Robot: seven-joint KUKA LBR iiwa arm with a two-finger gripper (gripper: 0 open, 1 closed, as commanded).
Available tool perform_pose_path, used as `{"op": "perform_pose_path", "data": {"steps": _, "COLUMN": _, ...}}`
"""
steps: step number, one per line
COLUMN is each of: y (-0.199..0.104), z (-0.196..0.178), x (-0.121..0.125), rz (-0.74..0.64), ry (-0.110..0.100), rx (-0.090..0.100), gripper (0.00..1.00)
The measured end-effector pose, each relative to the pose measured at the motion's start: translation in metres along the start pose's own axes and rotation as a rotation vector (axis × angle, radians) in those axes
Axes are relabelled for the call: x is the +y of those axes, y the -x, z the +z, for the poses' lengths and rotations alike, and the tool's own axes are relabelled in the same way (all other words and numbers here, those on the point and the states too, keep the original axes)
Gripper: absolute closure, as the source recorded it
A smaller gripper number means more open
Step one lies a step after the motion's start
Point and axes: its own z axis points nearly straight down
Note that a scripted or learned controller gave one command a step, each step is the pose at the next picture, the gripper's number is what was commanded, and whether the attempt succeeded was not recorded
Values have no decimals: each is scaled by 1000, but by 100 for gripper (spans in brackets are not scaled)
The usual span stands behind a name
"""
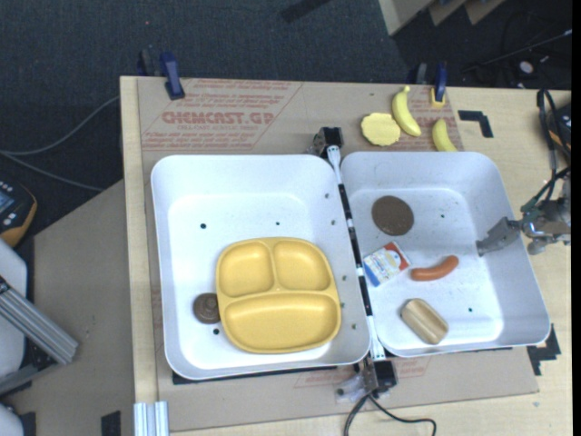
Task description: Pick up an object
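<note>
Jaw state cannot be determined: your gripper (499, 236) sits at the right-hand white bin's (472, 175) right wall, holding nothing visible. Target the orange sausage-shaped toy (434, 268) near that bin's centre; descend squarely across its short axis. Keep off the nearby red-and-white packet (384, 263) and tan bread-shaped block (425, 321).

Two bananas (407, 112) and a yellow disc (380, 129) lie on the bench (227, 116) behind the right bin (508, 271) — outside it. Blue clamps (170, 74) grip the bench's far edge; cables (54, 143) trail over the dark floor — left side.
</note>
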Motion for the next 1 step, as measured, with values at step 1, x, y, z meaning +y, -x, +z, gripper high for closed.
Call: {"op": "perform_pose_path", "data": {"steps": 1, "y": -33, "z": 121, "x": 51, "rz": -4, "ry": -1, "rx": 2, "gripper": 0}}
